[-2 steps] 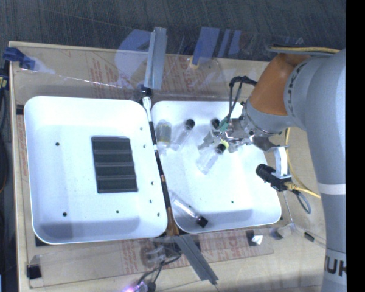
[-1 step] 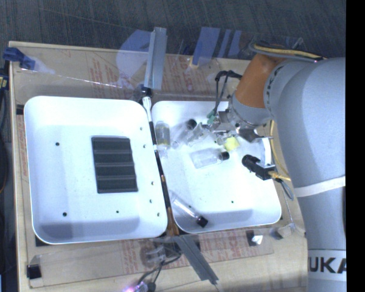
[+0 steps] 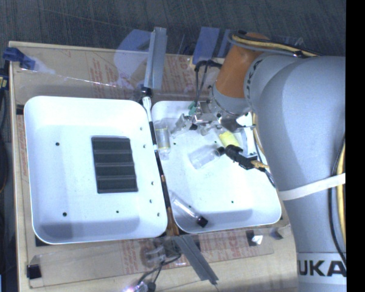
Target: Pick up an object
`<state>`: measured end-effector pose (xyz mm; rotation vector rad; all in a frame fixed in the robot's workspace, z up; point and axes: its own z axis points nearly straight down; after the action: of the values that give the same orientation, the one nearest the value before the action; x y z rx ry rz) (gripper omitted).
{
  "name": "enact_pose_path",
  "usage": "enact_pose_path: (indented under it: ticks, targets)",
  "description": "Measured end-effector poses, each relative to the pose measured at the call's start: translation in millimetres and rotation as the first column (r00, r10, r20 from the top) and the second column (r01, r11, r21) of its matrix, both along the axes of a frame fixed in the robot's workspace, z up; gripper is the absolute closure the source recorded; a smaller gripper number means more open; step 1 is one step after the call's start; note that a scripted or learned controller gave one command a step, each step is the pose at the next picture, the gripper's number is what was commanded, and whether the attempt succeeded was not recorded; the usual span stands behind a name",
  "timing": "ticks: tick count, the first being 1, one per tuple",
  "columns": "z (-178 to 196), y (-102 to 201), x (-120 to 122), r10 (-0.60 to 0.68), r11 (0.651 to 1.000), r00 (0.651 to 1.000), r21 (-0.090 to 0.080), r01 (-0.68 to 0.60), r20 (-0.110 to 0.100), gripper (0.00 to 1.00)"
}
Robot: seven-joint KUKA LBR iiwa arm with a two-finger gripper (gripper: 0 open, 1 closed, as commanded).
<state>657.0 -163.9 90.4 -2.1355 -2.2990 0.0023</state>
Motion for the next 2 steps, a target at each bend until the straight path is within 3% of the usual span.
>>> enact_pose_path:
  ticks: [1,2]
  targets:
    - [78.2,-47.1,-36.7,0.036,0.999,0.999,-0.001,-0.036,0.001,0.0]
    - [-1.9,-43.7,-0.3,0.097,0.995,0.995,0.0,-0.097,-0.001,0.0]
